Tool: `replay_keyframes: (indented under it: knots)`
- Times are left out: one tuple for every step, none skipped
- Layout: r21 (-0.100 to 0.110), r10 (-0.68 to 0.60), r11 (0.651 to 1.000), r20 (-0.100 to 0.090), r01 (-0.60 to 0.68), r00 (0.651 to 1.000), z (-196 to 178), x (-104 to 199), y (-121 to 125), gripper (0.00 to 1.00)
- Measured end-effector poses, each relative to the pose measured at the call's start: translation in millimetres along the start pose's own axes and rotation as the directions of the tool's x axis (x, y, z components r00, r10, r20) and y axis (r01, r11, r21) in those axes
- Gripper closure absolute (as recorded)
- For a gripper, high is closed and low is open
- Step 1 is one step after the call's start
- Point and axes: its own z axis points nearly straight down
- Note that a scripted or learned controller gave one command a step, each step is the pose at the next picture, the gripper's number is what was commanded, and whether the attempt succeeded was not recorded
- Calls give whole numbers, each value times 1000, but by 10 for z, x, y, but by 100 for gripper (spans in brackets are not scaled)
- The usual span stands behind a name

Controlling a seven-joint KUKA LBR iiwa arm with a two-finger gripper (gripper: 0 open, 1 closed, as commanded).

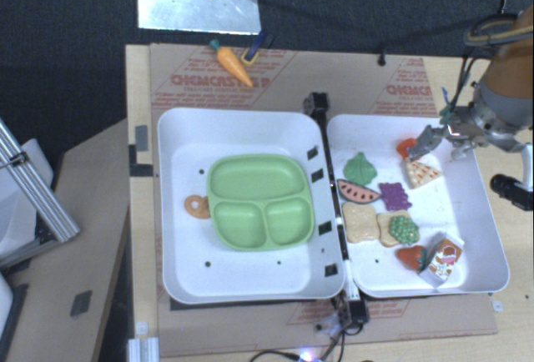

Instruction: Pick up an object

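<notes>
The jaws [440, 138] hang over the far right corner of the right bin [492, 256], with two dark fingers spread apart and nothing between them. One finger [427, 143] reaches down-left toward a small red piece [405, 147] that lies against the bin floor, and just below it sits a tan wedge with a criss-cross pattern, like a waffle slice [421, 173].

The right bin holds a cluster of toy foods. A green leafy piece [360, 167] lies near the bin's left wall, with a watermelon slice [357, 192] just below it and a purple bunch of grapes [395, 195] beside that. Lower down, a pale toast-shaped piece [361, 223] touches a second tan piece on which a green bumpy cluster [405, 228] rests. A red strawberry-like piece [410, 255] and a small printed carton [442, 258] lie close together near the front right corner.

The left bin [179, 185] holds a light green divided tray [259, 202], one wide compartment at the back and two smaller ones in front. A small orange ring [197, 206] lies just left of the tray on the bin floor.

Beyond the bins, a toy carrot [233, 65] lies on the surface [350, 72].
</notes>
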Motion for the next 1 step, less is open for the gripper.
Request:
replay_keyframes:
  knots:
    - [0,0,1000,0,0,1000,437,-58,24,0]
